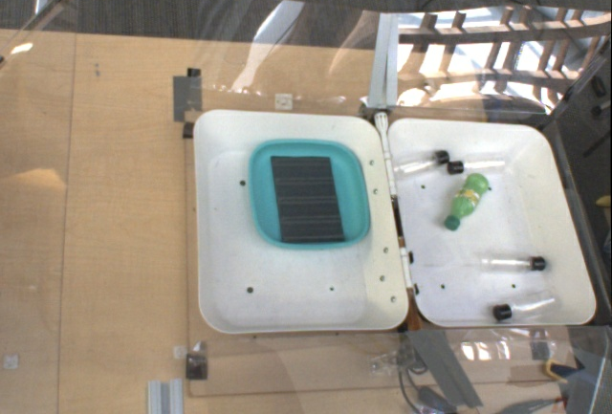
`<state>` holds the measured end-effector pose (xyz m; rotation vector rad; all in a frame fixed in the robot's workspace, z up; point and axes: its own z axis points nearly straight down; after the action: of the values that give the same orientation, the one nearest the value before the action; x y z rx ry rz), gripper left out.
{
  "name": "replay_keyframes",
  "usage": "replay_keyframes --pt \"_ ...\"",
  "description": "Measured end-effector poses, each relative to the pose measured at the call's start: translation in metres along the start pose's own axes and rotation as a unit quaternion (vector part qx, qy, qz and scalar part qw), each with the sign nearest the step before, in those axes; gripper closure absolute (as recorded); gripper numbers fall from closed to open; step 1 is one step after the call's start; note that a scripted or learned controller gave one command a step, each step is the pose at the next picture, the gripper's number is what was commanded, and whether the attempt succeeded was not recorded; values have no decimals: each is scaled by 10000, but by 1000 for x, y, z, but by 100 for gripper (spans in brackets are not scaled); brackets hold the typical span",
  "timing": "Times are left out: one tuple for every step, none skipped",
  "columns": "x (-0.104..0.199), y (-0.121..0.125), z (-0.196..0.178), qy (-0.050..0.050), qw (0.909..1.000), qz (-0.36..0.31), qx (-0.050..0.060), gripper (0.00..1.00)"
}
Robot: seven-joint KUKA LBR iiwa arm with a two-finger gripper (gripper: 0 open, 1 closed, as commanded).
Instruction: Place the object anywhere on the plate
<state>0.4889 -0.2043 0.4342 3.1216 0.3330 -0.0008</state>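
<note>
Two bins, plate waiting, nothing yet carried.
Camera view: the teal plate point(309, 194), a dark ribbed pad on it, sits in the left bin point(225, 297); right of the plate, in the right bin point(559, 211), a small green bottle point(467, 201) lies tilted among clear black-capped tubes point(512, 263). Gripper state: cannot tell. Risk: round bottle and tubes may roll or slip from a pinch.

The worktop point(96, 211) looks like pale matt wood. Both bins point(287, 307) are smooth white plastic. The teal plate point(263, 211) is glossy, with a dark ribbed insert point(307, 199). The green bottle point(466, 200) looks like plastic.
</note>
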Motion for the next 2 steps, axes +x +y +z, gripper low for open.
replay_keyframes --pt "0 0 0 0 10000 -1 0 0" --pt "0 0 0 1 10000 -1 -1 0"
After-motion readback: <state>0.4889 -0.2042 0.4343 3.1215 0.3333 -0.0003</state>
